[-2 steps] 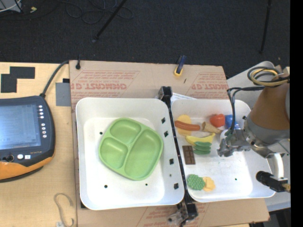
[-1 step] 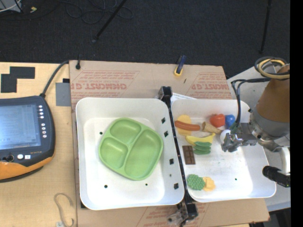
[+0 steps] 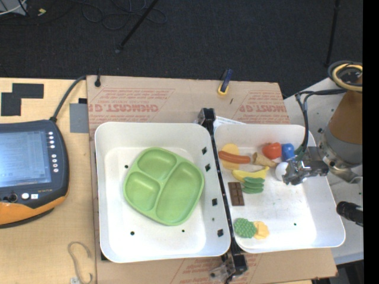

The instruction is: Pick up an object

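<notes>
Toy food pieces lie scattered in the right-hand shallow white bin: nearest the camera sits a green-and-yellow knobbly toy, then a small brown chocolate-bar block, then a yellow banana touching a green ridged vegetable. Farther back rest a hot dog in a bun, a red tomato-like piece and a blue cylinder just beside it. The two-finger gripper hangs over the bin's right side beside a small white ball; whether its fingers are parted or closed I cannot tell. In the left white bin lies a green divided plastic plate.
</notes>
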`<state>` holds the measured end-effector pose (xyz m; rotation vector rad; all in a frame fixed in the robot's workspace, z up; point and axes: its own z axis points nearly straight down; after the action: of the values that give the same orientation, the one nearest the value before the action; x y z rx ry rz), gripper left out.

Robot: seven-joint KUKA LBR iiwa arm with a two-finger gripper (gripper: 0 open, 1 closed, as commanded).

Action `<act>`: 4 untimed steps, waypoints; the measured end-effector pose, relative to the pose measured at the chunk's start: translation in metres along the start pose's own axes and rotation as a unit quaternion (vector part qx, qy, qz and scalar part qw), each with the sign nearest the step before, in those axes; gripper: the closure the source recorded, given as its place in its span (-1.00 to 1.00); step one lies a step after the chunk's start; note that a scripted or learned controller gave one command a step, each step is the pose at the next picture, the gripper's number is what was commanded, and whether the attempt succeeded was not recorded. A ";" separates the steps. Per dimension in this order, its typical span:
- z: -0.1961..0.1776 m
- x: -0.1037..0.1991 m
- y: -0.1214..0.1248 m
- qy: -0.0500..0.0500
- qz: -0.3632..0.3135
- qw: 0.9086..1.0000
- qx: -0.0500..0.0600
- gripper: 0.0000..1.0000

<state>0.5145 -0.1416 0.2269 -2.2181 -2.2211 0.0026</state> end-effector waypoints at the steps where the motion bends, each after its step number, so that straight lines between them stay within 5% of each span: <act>1: 0.013 0.040 0.032 0.000 -0.001 1.000 0.001 1.00; 3: 0.007 0.105 0.096 0.000 -0.001 1.000 0.000 1.00; 4: 0.011 0.126 0.103 0.000 0.000 1.000 0.001 1.00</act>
<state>0.6172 -0.0155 0.2154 -2.2169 -2.2202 0.0066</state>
